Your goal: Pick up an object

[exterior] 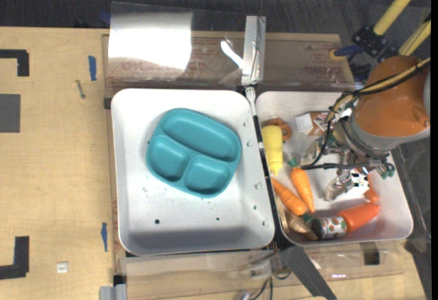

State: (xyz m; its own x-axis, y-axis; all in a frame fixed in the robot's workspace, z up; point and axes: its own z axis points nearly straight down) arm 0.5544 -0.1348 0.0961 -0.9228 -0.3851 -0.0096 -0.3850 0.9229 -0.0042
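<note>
While the grey arm's two-finger gripper (348, 179) hung low in the right shallow white bin (400, 223), its grip state could not be told. Orange plastic carrots (302, 185) lay just beside it; a clean pick probably needed one item singled out.

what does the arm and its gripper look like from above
The arm shows a rounded orange band over a grey wrist ring. Thin dark cables loop around the wrist and trail down to the gripper, a small metallic assembly with shiny, cluttered parts.
</note>
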